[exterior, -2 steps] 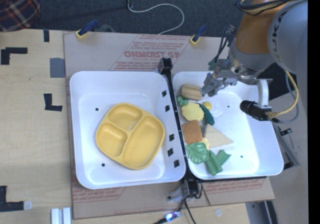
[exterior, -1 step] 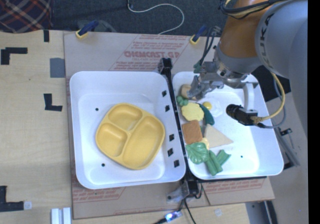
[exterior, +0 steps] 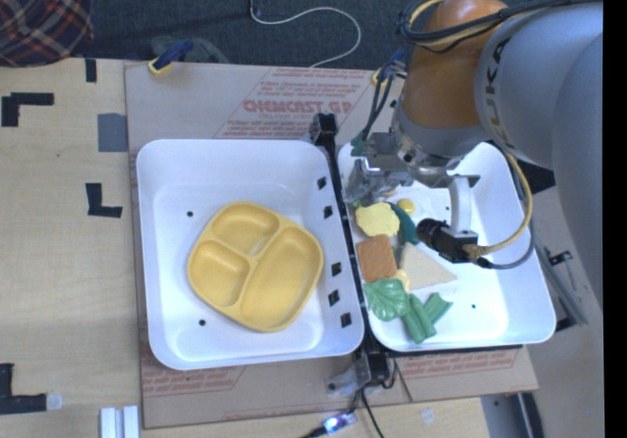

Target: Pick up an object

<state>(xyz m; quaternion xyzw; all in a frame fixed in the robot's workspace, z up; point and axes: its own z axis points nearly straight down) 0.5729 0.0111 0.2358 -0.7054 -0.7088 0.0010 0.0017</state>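
The right bin (exterior: 509,323) holds a cluster of toy foods along its left side: a yellow lemon-like piece (exterior: 376,220), a brown cracker square (exterior: 376,257), a pale cream wedge (exterior: 426,270), a green leafy piece (exterior: 386,298) and a green stalk piece (exterior: 423,316). My gripper (exterior: 384,189) hangs low over the top of this cluster, just above the yellow piece, with the grey and orange arm (exterior: 460,64) covering the bin's back half. The fingers are hidden among the wrist hardware.
The left bin (exterior: 157,230) holds a yellow divided plate (exterior: 257,265). A black divider rail (exterior: 338,230) runs between the two bins. Both bins rest on a cardboard sheet (exterior: 274,103). A white cable (exterior: 304,20) lies behind it.
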